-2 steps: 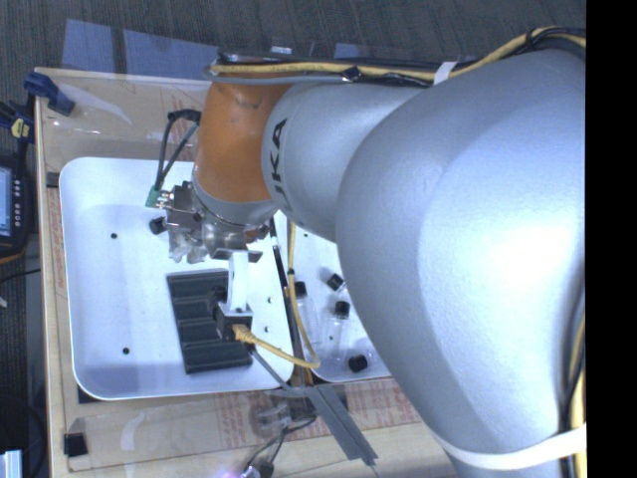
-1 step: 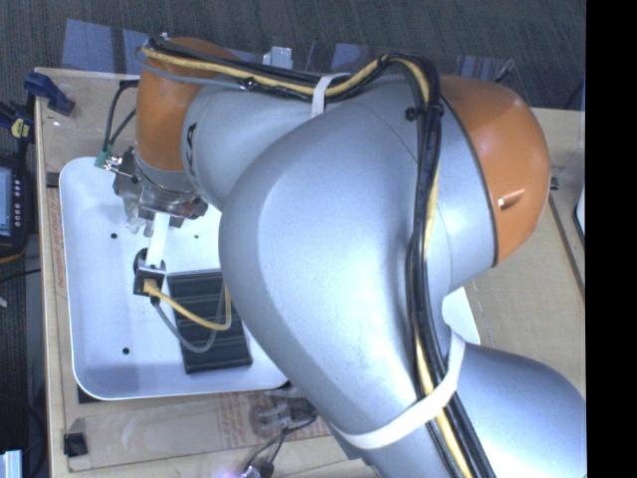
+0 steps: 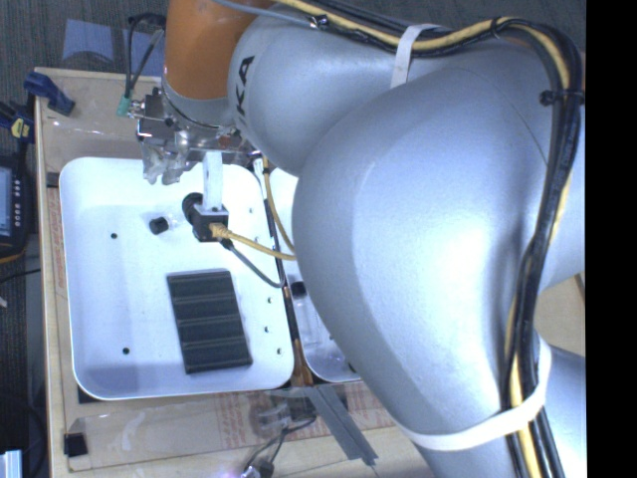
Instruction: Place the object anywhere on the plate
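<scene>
A dark grey ribbed rectangular plate [image 3: 209,322] lies flat in the front half of the left white bin [image 3: 100,297]. A small black object [image 3: 157,225] rests on the bin floor behind the plate, towards the bin's back left. My gripper [image 3: 164,167] hangs over the back edge of this bin, a little behind and above the small object and apart from it. A black fitting with a yellow cable [image 3: 204,217] sits just right of the object, below the wrist.
The big grey arm covers most of the right bin [image 3: 328,366] and the right side of the view. Clamps and cables [image 3: 45,93] lie at the bench's back left corner. A metal bracket [image 3: 299,416] sits at the front edge.
</scene>
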`<action>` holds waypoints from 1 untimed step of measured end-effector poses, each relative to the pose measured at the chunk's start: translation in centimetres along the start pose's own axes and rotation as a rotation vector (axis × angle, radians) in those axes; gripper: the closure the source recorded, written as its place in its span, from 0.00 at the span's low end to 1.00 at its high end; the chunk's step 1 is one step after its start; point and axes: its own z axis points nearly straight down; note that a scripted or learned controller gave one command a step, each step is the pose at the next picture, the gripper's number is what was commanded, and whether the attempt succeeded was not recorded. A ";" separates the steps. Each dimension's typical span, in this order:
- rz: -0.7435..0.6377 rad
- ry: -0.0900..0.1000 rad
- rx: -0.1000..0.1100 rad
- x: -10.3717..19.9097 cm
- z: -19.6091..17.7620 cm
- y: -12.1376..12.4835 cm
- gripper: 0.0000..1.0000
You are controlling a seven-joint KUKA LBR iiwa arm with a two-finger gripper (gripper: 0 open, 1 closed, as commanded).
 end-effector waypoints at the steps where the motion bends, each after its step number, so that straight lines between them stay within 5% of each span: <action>1: -0.324 -0.003 0.007 -4.5 3.8 -8.1 1.00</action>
